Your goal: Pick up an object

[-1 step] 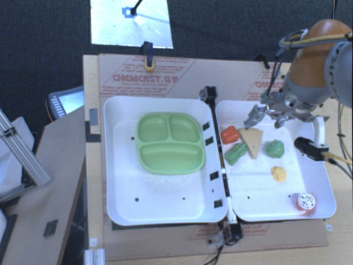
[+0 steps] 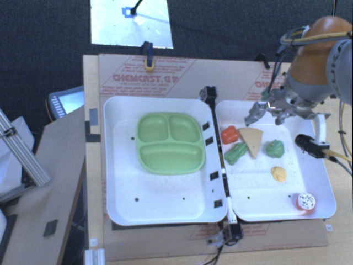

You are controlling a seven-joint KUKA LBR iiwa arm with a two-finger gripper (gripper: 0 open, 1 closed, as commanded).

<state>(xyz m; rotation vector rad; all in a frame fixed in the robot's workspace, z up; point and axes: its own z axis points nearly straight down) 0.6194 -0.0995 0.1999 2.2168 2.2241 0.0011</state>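
Left bin [image 2: 118, 148]: a green divided plate [image 2: 170, 143] is held near its middle.
Right bin [image 2: 322, 195]: a red pepper [image 2: 229, 133], a green vegetable [image 2: 236, 153], a cheese wedge [image 2: 252, 141], a green lump [image 2: 274, 147], a yellow piece [image 2: 279, 174] and a red-and-white cupcake [image 2: 305, 201] are contained.
Pincer [image 2: 268, 113]: positioned above the right bin's far edge, just beyond the cheese wedge; fingers are seen spread apart, nothing between them.
Surface [image 2: 176, 76]: red lettering is printed on the cardboard, partly legible as "CHEMCAST".
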